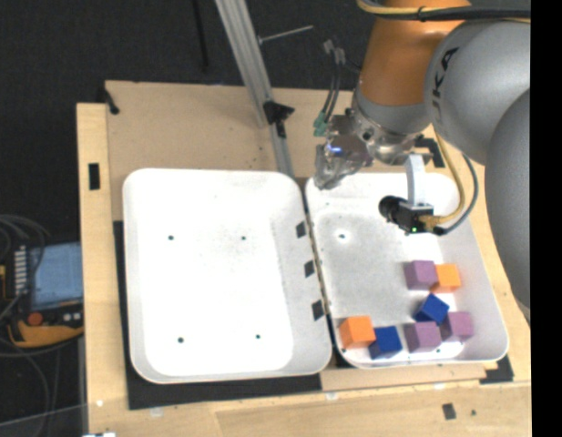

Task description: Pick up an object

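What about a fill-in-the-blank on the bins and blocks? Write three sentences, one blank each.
1. All the blocks lie in the ___ bin.
2. The gripper hangs over that bin's ___ left corner.
3. The orange block touches a ___ block on its right.

Missing words: right; far; blue

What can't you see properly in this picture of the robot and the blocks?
- Pincer, camera view: small and blurry, so its grip is unreadable.
- Right bin's far corner: hidden behind the arm.
- Purple block: partly covered by the blue block.
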Controlling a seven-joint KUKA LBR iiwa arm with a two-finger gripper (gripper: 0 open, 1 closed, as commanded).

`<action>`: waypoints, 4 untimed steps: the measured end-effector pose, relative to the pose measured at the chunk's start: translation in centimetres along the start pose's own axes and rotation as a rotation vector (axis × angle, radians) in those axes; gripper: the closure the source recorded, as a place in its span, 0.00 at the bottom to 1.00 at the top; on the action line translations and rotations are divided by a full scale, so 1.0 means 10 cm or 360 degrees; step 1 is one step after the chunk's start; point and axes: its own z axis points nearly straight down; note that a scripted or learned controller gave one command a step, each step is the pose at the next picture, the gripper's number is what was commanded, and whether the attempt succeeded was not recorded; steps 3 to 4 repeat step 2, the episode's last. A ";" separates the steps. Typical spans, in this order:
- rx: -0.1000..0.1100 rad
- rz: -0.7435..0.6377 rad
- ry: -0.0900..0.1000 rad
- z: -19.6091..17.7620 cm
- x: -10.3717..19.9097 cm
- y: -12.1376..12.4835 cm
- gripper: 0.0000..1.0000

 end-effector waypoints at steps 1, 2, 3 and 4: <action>0.0003 0.0002 -0.0002 0.20 0.46 -0.14 1.00; 0.0002 0.0002 -0.0002 0.30 0.89 -0.31 1.00; 0.0002 0.0002 -0.0002 0.30 0.89 -0.31 1.00; 0.0002 0.0002 -0.0002 0.30 0.89 -0.31 1.00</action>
